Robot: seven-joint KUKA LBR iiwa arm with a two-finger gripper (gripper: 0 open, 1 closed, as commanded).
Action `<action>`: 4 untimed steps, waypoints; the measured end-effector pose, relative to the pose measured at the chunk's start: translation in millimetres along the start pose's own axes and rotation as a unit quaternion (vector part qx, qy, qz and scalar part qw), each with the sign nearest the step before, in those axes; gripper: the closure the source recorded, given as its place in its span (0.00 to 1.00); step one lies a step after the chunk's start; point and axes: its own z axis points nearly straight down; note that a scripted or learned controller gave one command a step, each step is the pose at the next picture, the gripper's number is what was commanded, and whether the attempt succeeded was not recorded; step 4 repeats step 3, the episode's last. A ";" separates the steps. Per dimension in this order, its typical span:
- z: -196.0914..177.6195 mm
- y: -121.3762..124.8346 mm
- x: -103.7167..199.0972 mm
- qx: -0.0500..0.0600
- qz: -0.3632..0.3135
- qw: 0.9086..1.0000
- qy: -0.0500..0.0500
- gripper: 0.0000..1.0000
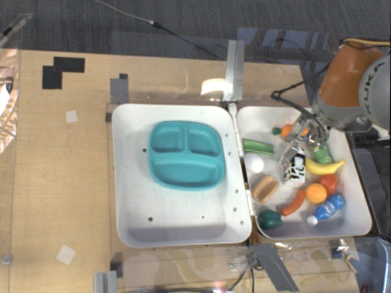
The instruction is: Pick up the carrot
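Two white bins sit side by side on the counter (67,182); the left bin (131,224) holds a teal divided plate (185,154), the right bin (360,221) holds the clutter. The carrot (294,202) lies near that bin's front, tilted, its green end touching a dark green vegetable (270,219), with a bread roll (265,188) just beside it and an orange (316,193) close on its other side.

The claw (297,140) hangs over the middle of the right bin, above a black-and-white carton (295,168); whether it is apart or together I cannot tell, and nothing is visibly held. I judge this to be the approach step, with the grasp not yet made.

Next, the claw needs to shift toward the bin's front and line up across the carrot's narrow width. Room is tight: neighbours crowd both ends, while the carrot's mid-length looks most open. A banana (324,166) and a blue bottle (328,207) lie off to the side.
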 end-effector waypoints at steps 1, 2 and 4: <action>-17.4 2.9 -9.4 -0.005 -0.001 1.000 -0.026 1.00; -6.0 -1.1 -0.5 0.001 0.000 1.000 -0.006 0.00; -23.0 2.9 -6.6 -0.003 -0.002 1.000 -0.022 1.00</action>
